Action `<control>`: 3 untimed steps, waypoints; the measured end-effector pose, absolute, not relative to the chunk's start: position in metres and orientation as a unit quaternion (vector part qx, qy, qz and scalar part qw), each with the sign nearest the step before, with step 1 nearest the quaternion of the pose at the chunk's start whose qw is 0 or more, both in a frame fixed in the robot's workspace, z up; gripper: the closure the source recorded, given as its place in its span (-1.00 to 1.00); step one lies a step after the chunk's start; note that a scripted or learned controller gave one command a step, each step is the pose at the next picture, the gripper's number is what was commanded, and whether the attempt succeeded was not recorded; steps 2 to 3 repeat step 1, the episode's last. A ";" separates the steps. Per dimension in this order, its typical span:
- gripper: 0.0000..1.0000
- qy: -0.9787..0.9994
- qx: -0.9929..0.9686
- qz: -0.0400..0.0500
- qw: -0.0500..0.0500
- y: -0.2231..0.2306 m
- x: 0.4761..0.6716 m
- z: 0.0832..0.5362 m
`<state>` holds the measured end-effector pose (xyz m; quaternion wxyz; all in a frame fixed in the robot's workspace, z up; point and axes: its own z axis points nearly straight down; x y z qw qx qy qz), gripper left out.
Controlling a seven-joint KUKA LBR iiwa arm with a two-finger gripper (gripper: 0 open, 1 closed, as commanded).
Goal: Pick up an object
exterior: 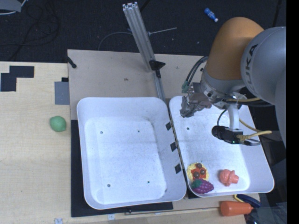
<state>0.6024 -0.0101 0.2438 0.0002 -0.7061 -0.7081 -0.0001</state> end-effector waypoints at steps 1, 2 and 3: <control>1.00 -0.708 -0.706 0.000 0.000 0.038 0.605 0.248; 1.00 -0.708 -0.706 0.000 0.000 0.038 0.605 0.248; 1.00 -0.708 -0.706 0.000 0.000 0.038 0.605 0.248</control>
